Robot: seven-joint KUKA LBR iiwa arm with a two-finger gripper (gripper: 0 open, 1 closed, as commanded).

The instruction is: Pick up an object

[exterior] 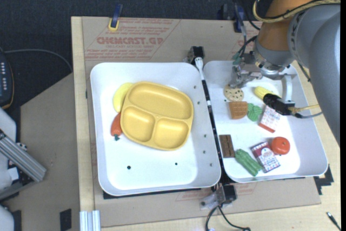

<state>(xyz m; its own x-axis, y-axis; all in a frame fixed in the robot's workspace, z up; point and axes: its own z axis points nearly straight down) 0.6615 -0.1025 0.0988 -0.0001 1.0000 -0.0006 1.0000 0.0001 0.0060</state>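
Note:
My gripper (237,77) hangs over the far left part of the right bin (313,138), just above a round chocolate-chip cookie (234,93). Nothing shows between its fingers. Close by lie a brown toast piece (238,110), a green leafy piece (254,112) and a yellow banana (263,92). Nearer the front are a red tomato (280,145), a red packet (266,156), a green pickle (247,162) and a brown chocolate bar (226,145).
The left bin (102,159) holds a yellow divided plate (157,115), with a yellow piece (121,96) and a red pepper (116,126) at its left side. A red-and-white card (268,119) lies mid right bin. The grey arm (319,35) covers the right bin's far right corner.

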